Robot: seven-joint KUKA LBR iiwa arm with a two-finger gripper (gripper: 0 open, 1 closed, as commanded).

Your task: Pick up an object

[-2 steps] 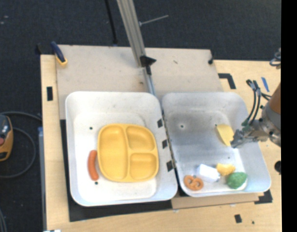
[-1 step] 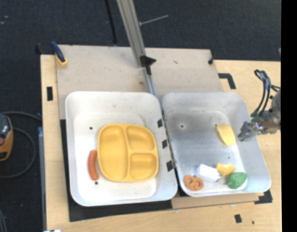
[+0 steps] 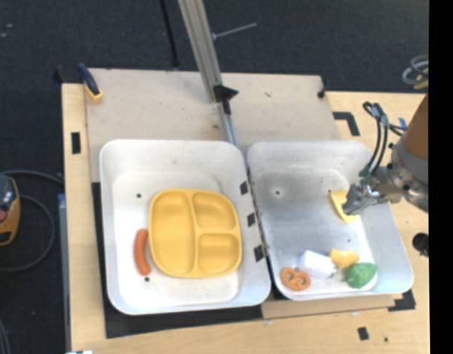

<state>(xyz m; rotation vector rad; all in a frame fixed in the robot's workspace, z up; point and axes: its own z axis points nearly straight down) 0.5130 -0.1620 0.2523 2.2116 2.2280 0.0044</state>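
The gripper [image 3: 357, 200] hangs over the right bin [image 3: 300, 168]; whether its fingers are parted cannot be told. A yellow piece [image 3: 340, 203] lies directly beneath and touching them, near that bin's right wall.

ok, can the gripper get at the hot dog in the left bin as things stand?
Probably yes. The hot dog lies bare on the left bin's floor, just beside the yellow tray, nothing on top. The gripper is over the right bin, so it must cross over.
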